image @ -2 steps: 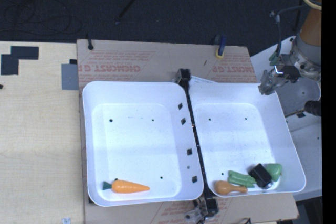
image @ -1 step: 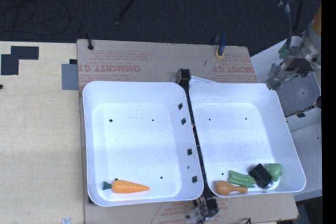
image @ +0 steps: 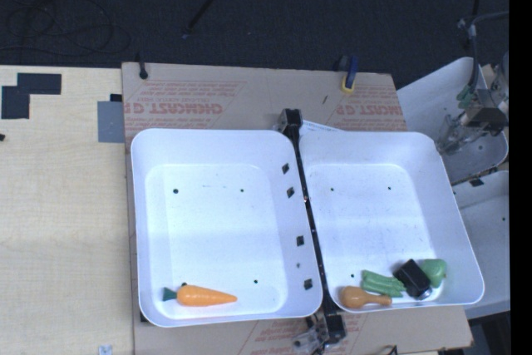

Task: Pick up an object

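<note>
Cardboard under both bins carries red print, upside down from my view; I cannot read it with confidence. Tool state: I cannot tell its opening or whether it holds anything. Left bin: an orange carrot lies near the front wall. Right bin, front corner: orange gourd-shaped piece, green piece, black block, clustered and touching.

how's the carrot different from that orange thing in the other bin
The carrot lies alone in the left bin; the orange gourd-like toy sits in the right bin, crowded by green pieces and a black block. The carrot is brighter, longer, tapered, green-topped; the toy is paler and bulbous. Both lie near the front wall.
</note>
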`<state>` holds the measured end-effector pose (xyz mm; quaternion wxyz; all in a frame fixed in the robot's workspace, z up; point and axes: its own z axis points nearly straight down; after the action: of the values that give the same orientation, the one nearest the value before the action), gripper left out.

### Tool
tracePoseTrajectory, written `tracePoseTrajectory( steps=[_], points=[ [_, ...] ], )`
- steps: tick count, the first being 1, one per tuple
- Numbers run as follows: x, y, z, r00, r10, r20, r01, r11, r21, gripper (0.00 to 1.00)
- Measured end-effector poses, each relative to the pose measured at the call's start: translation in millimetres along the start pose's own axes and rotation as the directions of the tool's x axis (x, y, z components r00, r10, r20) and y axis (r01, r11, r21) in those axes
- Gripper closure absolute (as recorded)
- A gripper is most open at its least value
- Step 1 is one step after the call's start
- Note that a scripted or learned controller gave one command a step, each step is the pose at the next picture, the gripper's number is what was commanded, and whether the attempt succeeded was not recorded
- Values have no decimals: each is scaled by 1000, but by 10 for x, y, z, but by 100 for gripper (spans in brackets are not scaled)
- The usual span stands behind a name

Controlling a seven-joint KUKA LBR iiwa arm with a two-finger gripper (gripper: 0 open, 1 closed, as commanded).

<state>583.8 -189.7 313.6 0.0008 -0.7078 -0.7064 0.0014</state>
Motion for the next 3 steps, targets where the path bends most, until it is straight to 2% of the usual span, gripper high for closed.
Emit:
tracePoseTrajectory(
  steps=[1, 2, 3],
  points=[
    [-133, 360, 624, 1000, -3, -1, 3, 1000, 3, 100],
    [-222, 532, 612, 1000, -6, 0, 6, 1000, -3, 100],
    [142, 606, 60, 1000, -5, 0, 5, 1000, -7, 100]
  ],
)
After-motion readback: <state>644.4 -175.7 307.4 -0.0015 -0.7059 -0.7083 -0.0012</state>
